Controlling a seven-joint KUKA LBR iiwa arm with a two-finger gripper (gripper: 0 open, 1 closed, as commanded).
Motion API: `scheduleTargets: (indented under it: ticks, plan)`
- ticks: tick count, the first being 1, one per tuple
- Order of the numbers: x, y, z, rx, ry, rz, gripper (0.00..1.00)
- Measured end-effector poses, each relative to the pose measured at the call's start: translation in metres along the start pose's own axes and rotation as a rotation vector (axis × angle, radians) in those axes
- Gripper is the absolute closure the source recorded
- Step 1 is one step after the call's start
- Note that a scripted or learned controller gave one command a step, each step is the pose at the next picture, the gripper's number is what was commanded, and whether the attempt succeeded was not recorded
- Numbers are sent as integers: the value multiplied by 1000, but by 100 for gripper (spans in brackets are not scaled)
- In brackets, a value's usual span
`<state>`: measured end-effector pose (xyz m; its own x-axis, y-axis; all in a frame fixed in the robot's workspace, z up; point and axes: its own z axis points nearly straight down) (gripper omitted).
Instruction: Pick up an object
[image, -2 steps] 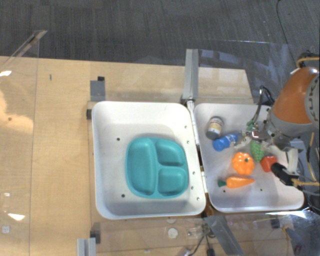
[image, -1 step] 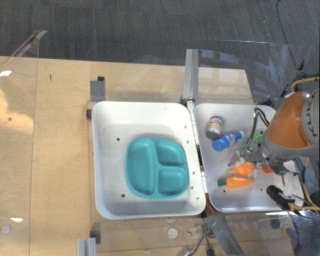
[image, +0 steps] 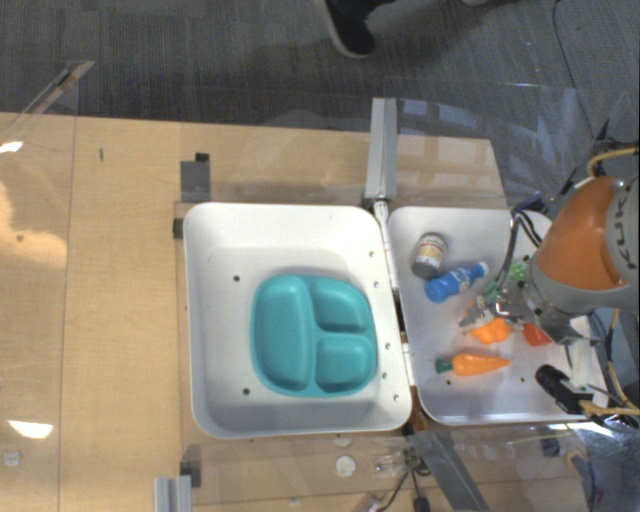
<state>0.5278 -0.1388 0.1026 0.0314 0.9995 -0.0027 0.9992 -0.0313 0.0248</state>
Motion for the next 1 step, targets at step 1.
scheduleTargets:
  ticks: [1]
  plan:
    - [129,12,-108,14,5,-129,100]
